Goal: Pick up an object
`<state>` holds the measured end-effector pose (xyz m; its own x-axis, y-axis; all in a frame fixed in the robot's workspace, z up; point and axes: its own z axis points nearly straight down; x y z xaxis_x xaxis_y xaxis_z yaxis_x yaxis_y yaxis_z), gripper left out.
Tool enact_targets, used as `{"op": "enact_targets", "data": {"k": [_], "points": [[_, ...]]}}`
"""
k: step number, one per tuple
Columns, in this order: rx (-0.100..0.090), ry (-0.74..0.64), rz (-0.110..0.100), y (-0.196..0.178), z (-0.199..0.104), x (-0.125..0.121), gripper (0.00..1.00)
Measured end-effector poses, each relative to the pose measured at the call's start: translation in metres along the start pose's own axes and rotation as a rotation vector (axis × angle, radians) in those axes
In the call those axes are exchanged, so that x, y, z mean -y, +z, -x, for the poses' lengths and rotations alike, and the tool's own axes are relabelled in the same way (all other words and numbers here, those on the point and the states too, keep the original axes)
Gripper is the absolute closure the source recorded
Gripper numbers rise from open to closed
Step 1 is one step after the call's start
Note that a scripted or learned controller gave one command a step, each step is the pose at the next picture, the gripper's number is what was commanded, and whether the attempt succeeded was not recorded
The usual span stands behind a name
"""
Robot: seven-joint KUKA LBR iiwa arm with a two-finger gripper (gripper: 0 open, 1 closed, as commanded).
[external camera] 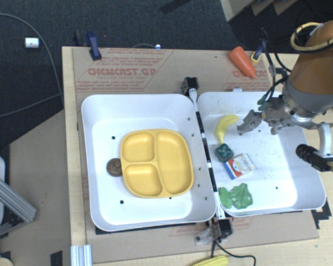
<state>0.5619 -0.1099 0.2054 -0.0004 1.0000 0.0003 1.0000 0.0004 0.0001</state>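
Arm: grey wrist with orange band, comes in from right, upper part cut off by the frame edge.
Gripper point(261, 122): over the upper part of the right bin point(299, 201), fingers spread apart, nothing between them; one finger points left toward the banana, fingertip detail blurry.
Banana point(226, 125): yellow, curved, upper left of right bin, just beside the gripper's left finger, contact cannot be told.
Dark green block point(223, 151): just below the banana, shape hard to make out.
Small packet point(240, 165): red, white and blue, print too small to read, touching or nearly touching the green block.
Green leafy toy point(236, 197): lower left of right bin, near the bin wall.
Left bin point(100, 115): holds yellow divided plate point(155, 163), three compartments.
Brown round thing point(114, 167): partly hidden under the plate's left edge, identity unclear.
Cardboard sheet point(127, 71): under both bins, red print reads roughly "CHEMCAST GP", partly faded.
Orange carrot toy point(243, 62): on the cardboard above the right bin, outside it.
Blue clamp point(92, 46): on the cardboard's top left edge.
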Motion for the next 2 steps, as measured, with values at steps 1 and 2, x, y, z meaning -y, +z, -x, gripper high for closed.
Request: {"op": "enact_targets", "data": {"k": [1, 2], "points": [[-0.001, 0.0, -0.005, 0.079, -0.01, -0.04, 0.0], [-0.001, 0.001, -0.003, 0.122, -0.014, 0.002, 0.0]]}}
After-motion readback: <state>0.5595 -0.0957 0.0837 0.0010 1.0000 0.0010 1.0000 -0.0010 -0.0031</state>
